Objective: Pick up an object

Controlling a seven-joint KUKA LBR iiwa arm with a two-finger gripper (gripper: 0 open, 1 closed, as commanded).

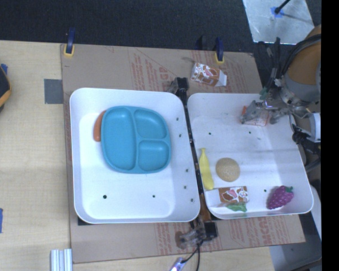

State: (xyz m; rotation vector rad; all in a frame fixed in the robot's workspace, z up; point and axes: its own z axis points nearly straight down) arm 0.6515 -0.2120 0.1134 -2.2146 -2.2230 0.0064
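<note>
Near far rim — end effector (pixel 254 116)

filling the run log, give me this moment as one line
arm: over right bin far edge | gripper: low, state unclear | holding: nothing seen | nearest items: cookie, banana, grapes

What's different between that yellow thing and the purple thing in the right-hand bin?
The yellow banana is long and slim; the purple grape bunch is short, squat and knobbly. The banana lies along the right bin's left wall, the grapes near its front right corner. Both look like toy fruit and lie in that bin, well away from the gripper.
</note>
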